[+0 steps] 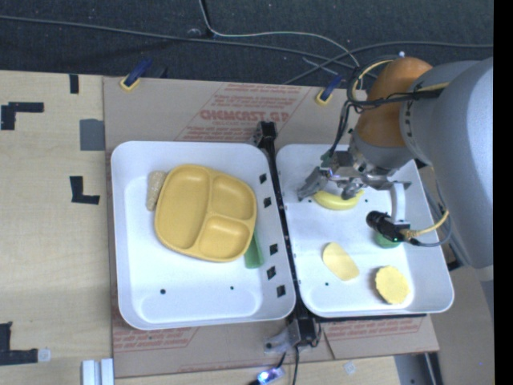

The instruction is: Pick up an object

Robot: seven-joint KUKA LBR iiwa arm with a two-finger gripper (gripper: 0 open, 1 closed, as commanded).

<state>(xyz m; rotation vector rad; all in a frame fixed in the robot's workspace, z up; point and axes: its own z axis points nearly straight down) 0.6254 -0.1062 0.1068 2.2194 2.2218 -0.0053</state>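
In the right bin [309, 283] my gripper [335, 186] hangs low over the far left part. A pale yellow round piece [338, 201] lies right under it, partly covered by the gripper. Whether the gripper touches this piece cannot be told. Nearer the front lie a yellow oval slice [341, 261] and a darker yellow rough-edged piece [392, 285]. A small green thing [390, 242] shows at the bin's right side, mostly hidden by the robot's own hardware.
The left bin [132, 279] holds a yellow divided plate [205, 212]. A tan sponge-like piece [155, 189] peeks out at the plate's left edge and a green strip [254, 252] at its lower right. The arm covers the right bin's far right corner.
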